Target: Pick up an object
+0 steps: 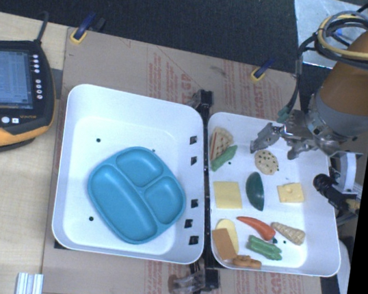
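Your pincer (280, 143) hangs released, fingers spread, just above the cookie (266, 162). I'd judge it light, rigid, flat: pinch its rim at three and nine o'clock.

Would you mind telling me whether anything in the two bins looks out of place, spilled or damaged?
Nothing stands out. The blue divided plate lies flat in the left bin, and the toy foods are scattered loosely but intact in the right bin.
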Action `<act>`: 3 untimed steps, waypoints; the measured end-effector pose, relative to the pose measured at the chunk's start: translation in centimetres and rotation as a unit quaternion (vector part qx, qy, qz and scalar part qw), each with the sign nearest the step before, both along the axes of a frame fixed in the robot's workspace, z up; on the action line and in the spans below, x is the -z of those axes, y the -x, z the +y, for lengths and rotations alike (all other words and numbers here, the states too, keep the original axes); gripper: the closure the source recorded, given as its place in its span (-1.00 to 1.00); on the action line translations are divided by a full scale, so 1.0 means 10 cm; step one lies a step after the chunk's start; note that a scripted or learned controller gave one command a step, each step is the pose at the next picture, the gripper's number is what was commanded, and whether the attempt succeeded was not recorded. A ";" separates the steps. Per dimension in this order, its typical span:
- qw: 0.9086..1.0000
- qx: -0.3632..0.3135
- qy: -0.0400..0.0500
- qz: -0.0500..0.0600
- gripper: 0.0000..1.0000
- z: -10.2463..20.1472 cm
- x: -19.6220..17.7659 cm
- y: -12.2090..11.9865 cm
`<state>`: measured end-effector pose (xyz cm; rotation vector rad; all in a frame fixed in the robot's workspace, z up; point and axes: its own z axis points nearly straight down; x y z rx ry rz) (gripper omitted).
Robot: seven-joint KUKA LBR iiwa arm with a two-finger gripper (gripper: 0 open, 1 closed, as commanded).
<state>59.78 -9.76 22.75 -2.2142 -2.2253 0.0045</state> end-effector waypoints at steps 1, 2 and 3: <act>1.000 0.001 0.000 0.005 -1.00 -0.25 1.03 0.31; 1.000 0.000 0.000 0.002 -1.00 -0.22 1.38 0.21; 1.000 0.000 0.000 0.000 1.00 -0.23 1.25 0.20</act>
